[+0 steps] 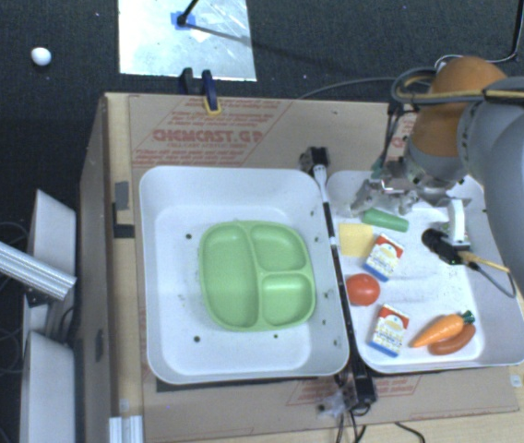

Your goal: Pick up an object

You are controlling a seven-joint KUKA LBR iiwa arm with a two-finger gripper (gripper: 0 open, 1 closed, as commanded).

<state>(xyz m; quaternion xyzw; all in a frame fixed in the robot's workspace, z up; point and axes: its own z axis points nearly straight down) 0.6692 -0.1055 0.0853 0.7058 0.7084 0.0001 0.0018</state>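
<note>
My gripper (387, 194) hangs over the far end of the right bin (502, 340), with the grey arm and its orange band behind it. Just below it lies a green cylinder (386, 219), close to the gripper; I cannot see contact. A yellow block (355, 240) and a small red-and-white carton (385, 257) lie a little nearer the front. Further forward are a red tomato (363, 290), a second carton (389, 329), and an orange carrot (439, 329) resting on a brown sausage (456, 342).
The left bin (165, 247) holds a green divided plate (256, 274). A black divider rail (331, 257) runs between the two bins. The arm's bulk covers the right bin's far right corner.
</note>
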